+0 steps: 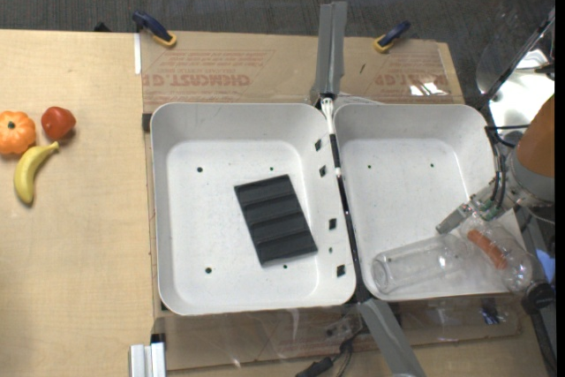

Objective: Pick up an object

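A black ribbed rectangular block [274, 219] lies flat in the middle of the left bin [177, 190]. A clear plastic bottle [441, 265] lies on its side along the front of the right bin [397, 146], its open mouth pointing left. A small orange piece [488, 248] shows at the bottle's right end, and I cannot tell whether it is inside the bottle or beside it. My gripper [472, 214] reaches in from the right and hangs low over the bottle's right end, close to or touching it.
On the wooden bench to the left lie a banana [29, 172], a red apple [58, 123] and an orange fruit [14, 132]. Cardboard [229, 71] held by clamps lies behind the bins. A grey divider bar [331, 49] runs between them.
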